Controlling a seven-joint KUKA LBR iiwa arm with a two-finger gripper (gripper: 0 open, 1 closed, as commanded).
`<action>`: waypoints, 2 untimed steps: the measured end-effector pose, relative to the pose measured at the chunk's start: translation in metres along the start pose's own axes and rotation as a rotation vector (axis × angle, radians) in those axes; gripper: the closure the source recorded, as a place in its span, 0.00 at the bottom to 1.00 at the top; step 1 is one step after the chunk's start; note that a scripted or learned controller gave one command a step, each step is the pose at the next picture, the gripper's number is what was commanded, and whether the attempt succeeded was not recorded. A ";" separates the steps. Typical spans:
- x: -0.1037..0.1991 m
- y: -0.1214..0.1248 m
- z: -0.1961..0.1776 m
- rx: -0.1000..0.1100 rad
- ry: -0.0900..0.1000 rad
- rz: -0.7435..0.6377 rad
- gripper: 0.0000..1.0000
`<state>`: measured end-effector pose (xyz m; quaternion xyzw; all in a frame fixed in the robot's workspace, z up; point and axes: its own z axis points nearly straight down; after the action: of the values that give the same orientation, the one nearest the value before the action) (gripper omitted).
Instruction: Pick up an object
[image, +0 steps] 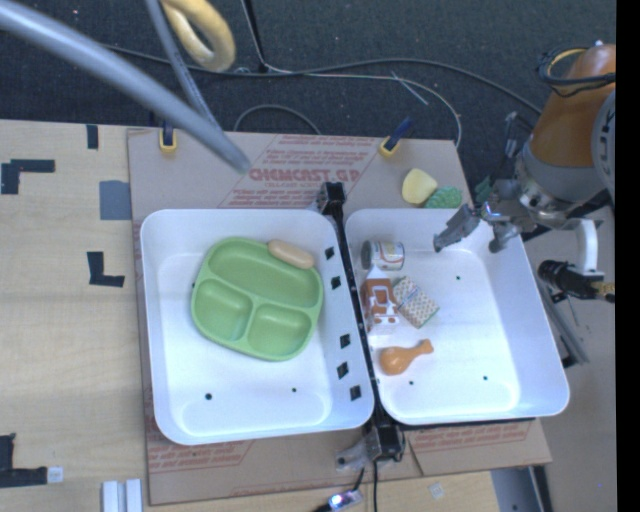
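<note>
The right bin (520, 330) holds a small silver can (384, 255), an orange and white packet (379, 303), a checkered little box (415, 303) and an orange toy drumstick (404, 356), all in its left half. My gripper (473, 235) hangs over the far right corner of this bin, to the right of the can and apart from every object. Its fingers (450, 232) are spread open with nothing between them. The left bin (170, 380) carries a green divided plate (258, 298) with a tan bread roll (291, 254) on its far edge.
A yellow sponge (419, 185) with a green piece (447, 197) lies on the cardboard behind the right bin. A black divider (345, 300) runs between the bins. Grey poles (130, 75) cross the upper left. The right bin's right half has bare floor.
</note>
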<state>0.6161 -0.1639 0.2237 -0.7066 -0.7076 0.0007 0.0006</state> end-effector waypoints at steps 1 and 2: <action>0.008 0.006 0.051 0.004 0.000 0.000 0.00; 0.009 0.003 0.095 0.004 -0.001 0.000 0.00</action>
<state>0.6191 -0.1548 0.1286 -0.7068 -0.7075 0.0025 0.0018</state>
